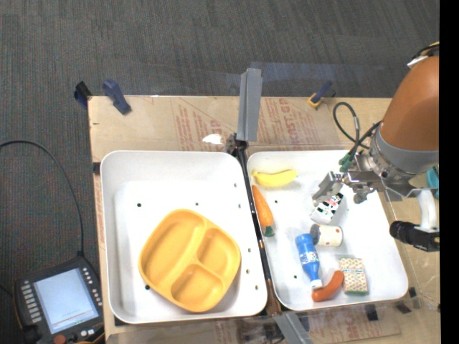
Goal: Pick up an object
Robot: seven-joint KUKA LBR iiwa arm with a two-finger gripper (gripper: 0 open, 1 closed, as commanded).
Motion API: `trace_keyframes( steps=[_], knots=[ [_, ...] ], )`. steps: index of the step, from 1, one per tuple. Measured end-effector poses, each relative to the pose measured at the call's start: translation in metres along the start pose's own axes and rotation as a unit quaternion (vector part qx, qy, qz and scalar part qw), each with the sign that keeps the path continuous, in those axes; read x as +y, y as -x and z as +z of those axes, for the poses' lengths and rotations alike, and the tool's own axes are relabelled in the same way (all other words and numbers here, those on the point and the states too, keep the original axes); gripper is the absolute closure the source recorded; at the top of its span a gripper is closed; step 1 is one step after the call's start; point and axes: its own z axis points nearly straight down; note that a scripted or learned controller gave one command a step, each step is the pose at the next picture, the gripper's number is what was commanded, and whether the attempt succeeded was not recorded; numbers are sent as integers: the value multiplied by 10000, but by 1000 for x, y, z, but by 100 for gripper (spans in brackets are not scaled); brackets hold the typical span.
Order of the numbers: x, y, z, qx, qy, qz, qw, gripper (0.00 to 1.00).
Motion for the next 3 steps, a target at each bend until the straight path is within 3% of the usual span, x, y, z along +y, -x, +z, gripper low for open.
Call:
trace_keyframes(
  steps=[1, 2, 3],
  knots=[
    [-54, 8, 165, 6, -3, 784, 9969, 0],
    [-55, 9, 157, 16, -22, 813, 9967, 100],
    [-45, -47, 65, -3, 10, 225, 9997, 100]
  ],
)
